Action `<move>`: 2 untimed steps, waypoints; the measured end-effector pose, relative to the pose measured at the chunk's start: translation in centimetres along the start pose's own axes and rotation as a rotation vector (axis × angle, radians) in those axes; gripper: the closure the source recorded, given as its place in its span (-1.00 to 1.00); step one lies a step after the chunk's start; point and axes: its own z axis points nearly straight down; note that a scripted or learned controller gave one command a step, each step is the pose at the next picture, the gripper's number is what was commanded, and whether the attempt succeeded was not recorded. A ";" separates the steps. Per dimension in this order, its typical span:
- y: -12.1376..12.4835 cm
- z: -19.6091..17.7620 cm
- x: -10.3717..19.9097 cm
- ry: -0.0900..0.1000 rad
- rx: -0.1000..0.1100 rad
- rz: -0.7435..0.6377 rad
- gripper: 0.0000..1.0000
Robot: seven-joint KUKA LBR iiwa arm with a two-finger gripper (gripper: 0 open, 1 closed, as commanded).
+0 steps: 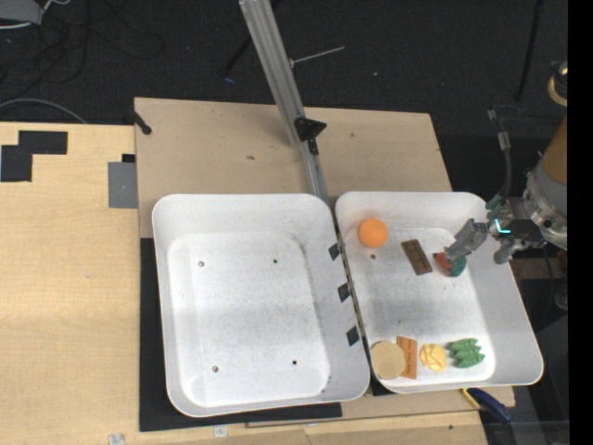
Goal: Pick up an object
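Fingers (456,260) grip a red object (453,266) above right bin (505,304); dark floor behind.

Arm (556,170) cut off by right edge past wrist. Gripper (457,260) fingertips overlap small red-and-teal object (451,266); contact not resolvable (finger gap too small to read). Blue-and-yellow item (486,402) below right bin (519,341) partly hidden under rim, identity unclear.

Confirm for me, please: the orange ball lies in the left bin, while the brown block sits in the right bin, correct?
Not quite. In the camera view the orange ball lies in the right bin, near its back left corner, not the left bin. The brown block does sit in the right bin.
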 end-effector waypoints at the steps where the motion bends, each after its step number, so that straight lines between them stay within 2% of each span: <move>1: 0.0 -0.2 -0.1 -0.001 -0.004 0.002 -1.00; 2: 0.2 6.2 0.3 0.001 0.003 0.001 -1.00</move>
